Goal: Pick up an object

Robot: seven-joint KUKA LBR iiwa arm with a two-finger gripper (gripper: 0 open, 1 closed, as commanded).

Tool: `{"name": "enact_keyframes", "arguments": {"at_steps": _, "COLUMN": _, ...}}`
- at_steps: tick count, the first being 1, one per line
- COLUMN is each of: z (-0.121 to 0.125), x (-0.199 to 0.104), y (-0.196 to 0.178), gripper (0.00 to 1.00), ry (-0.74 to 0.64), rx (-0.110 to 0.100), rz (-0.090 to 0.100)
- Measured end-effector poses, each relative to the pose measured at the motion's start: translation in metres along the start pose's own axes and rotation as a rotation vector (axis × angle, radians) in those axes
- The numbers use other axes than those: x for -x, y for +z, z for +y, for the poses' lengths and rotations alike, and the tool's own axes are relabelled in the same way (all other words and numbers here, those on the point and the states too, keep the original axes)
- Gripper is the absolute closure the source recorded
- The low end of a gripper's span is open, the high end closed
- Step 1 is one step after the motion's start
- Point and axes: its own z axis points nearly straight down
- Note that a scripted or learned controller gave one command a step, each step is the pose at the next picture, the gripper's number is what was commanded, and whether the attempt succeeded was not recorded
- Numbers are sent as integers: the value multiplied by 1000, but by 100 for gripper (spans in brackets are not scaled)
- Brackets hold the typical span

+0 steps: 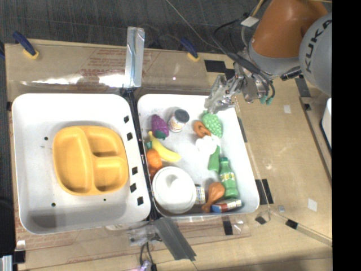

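1. At the far right corner of the right bin (248, 168), the gripper (219, 101) hangs just over the rim, its metal fingers pointing down and left toward the toys.
2. Whether those fingers are spread or closed I cannot tell; they blur together against the white wall, and nothing shows between them.
3. Just below the fingertips lies a bunch of green grapes (212, 123), close to the bin's right wall, seemingly touching or nearly touching the gripper.
4. Beside the grapes, toward the bin's middle, sits a small orange-brown ring-shaped toy (200, 129), and under them a white piece (206, 144).
5. Along the right wall toward the near edge stand a green bottle (228, 179) and a second green shape (214, 158) just above it.
6. At the near right corner lie a brown drumstick (215, 192) and a flat red-and-blue item (227, 206).
7. A white bowl (174, 189) fills the near left corner, upside down perhaps.
8. Along the left wall are an orange fruit (154, 158), a yellow banana (164, 151) and a purple grape bunch (159, 126); a small can (179, 119) lies near the far edge.
9. The left bin (28, 151) carries a yellow divided tray (90, 158) near its centre.
10. The grey arm with its orange band (285, 24) reaches in from the upper right.
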Motion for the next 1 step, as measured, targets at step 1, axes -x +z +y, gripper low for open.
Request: {"name": "enact_keyframes", "arguments": {"at_steps": 1, "z": -12, "x": 14, "y": 53, "gripper": 100, "ry": -62, "rx": 5, "rz": 12}}
